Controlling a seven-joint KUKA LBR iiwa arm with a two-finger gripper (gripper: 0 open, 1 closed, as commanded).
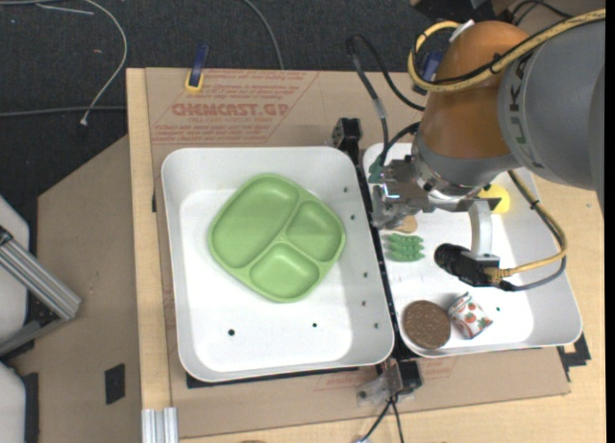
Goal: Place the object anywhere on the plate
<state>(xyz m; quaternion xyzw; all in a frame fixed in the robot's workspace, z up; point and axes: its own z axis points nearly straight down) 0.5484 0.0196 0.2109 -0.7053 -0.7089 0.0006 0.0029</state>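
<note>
A light green plate (277, 235) with three compartments lies in the left white bin (192, 335), with nothing on it. My gripper (396, 203) hangs low over the left part of the right bin (548, 326), just above a green leafy toy (405, 248). A brown round cookie-like disc (426, 324) and a small red-and-white piece (469, 316) lie at the right bin's front. The arm's wrist hides the fingers and whatever lies directly under them.
A black cable connector (461, 262) with a yellow cable hangs over the right bin's middle. A yellow item (499, 203) peeks out beside the wrist. Between the bins runs the raised double rim (378, 268). Cardboard surrounds both bins.
</note>
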